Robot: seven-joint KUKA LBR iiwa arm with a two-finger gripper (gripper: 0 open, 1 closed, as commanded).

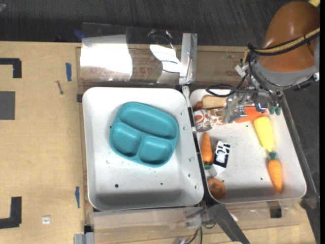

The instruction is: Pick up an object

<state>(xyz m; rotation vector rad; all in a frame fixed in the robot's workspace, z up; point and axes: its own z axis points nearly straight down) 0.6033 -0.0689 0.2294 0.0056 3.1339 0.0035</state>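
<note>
Corn: yellow cob [263,131], right bin's [244,187] far right side
Gripper: [234,110] far edge, finger state unclear

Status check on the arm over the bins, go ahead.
Gripper low at right bin back edge. Yellow corn beside it, unheld. Carrots further off.

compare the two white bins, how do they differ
The left bin holds one thing, a teal divided plate; the right bin holds several small ones, among them carrots and a yellow corn cob. The gripper is over the right bin, not the left. Both are shallow, white and side by side.
</note>
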